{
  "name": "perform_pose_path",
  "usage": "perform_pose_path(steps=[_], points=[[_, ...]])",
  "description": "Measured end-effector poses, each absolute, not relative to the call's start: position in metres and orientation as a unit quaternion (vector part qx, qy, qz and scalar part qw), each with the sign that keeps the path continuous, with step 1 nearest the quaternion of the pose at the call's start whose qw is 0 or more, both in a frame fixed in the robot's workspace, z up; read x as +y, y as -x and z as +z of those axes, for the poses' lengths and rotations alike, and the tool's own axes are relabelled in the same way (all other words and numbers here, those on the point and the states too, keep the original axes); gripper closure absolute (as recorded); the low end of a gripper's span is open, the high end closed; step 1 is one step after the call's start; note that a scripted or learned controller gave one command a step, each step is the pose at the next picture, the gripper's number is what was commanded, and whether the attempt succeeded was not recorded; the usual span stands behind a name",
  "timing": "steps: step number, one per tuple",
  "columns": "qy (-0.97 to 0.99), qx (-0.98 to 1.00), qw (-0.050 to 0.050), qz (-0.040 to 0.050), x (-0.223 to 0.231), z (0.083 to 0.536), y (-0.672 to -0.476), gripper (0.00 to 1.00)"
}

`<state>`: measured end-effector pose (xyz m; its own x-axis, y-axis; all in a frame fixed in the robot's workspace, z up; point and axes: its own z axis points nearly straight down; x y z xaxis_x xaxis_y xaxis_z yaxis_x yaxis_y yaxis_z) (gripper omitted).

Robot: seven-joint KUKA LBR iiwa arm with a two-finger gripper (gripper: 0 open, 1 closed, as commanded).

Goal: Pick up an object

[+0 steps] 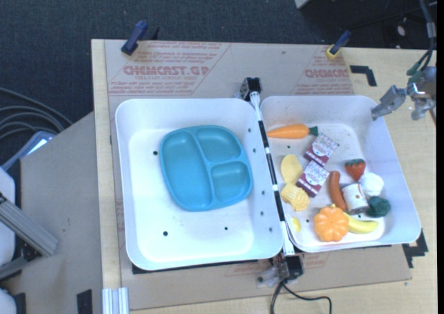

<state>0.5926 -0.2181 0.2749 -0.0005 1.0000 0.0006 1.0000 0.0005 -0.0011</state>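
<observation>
Several toys heaped in right bin [399, 167]; carrot [288, 131] well left of gripper [388, 103]; finger state impossible to tell.

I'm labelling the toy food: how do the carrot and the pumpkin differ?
The carrot is long and tapered; the pumpkin is round and ribbed. The carrot lies at the right bin's far end, the pumpkin at its near end. Both are orange.

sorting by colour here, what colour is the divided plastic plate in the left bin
Light blue; the divided plastic plate shows best in the camera view, lying in the left white bin.
</observation>
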Motion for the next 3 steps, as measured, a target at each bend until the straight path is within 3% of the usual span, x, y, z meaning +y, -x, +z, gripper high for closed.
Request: perform_pose_path(steps=[1, 2, 3], points=[[0.707, -0.707, -0.002, -0.0014, -0.177, 0.088, -0.581, 0.0], [0.707, -0.707, -0.004, -0.0037, -0.123, 0.089, -0.61, 0.0], [0.707, -0.708, -0.005, -0.0046, -0.122, 0.099, -0.611, 1.0]])
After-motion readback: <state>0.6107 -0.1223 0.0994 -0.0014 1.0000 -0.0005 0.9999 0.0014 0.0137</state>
